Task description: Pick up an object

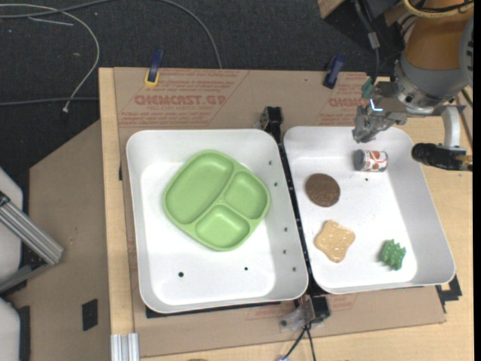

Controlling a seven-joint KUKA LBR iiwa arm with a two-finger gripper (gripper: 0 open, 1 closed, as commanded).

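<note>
Fingers [366,131] hanging over the right bin [428,224]'s far edge; their spread cannot be told.
Small can [371,160] lying just near of them, brown cookie [322,189] sitting further left.

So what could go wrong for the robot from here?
1. The gripper hangs near the back rim of the right bin, just above the small can. The can lies on its side, so it may roll away if nudged.
2. That close to the rim, a descent could clip the bin wall instead of closing on anything.
3. The brown disc and the tan toast piece lie flat, so they may be hard to get fingers around.
</note>
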